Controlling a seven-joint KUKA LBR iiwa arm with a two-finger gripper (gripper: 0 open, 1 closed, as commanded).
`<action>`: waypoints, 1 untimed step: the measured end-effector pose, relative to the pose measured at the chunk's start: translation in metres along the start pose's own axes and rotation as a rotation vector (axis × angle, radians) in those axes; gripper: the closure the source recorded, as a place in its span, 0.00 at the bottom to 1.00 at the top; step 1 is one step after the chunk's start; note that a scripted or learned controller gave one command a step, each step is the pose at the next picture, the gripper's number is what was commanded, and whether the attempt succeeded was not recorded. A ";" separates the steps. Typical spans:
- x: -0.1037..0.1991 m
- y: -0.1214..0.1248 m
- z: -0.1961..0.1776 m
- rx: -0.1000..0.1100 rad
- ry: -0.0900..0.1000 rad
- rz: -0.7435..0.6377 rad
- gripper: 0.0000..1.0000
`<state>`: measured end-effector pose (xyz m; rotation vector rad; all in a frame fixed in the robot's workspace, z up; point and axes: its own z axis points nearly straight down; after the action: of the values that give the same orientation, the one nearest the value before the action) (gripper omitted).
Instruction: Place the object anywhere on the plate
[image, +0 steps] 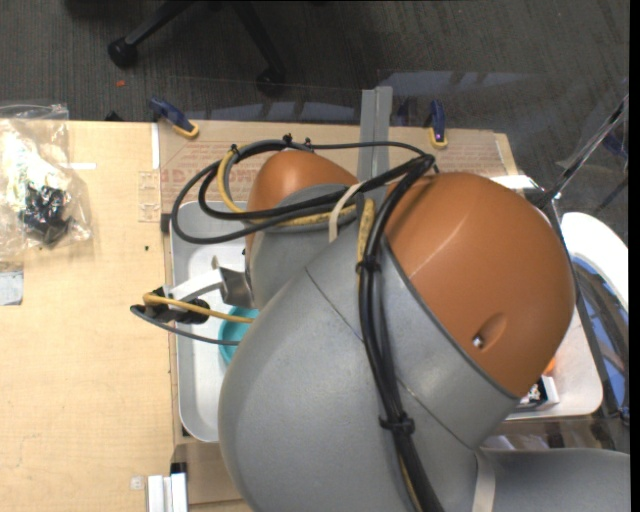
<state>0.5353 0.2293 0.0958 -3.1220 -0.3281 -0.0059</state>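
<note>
My grey arm with its orange bands (470, 280) reaches across from the right and covers most of both bins. The gripper (232, 284) hangs low over the left white bin (196, 405), and only a bit of its metal body shows past the arm. Just below it a sliver of a teal plate (236, 328) peeks out from under the arm inside that bin. The arm hides the rest of the plate and most of the bin floor.
Black and yellow cables (175, 308) loop out from the wrist over the left bin's rim. The right bin's edge (592, 250) shows at the far right. A clear bag of small parts (38, 185) lies on the wooden bench (80, 350). Blue clamps (176, 116) hold the back edge.
</note>
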 end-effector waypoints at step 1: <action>-0.022 -0.007 -0.001 -0.001 0.009 -0.389 1.00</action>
<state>0.5118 0.2317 0.0969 -3.0004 -0.9255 -0.0206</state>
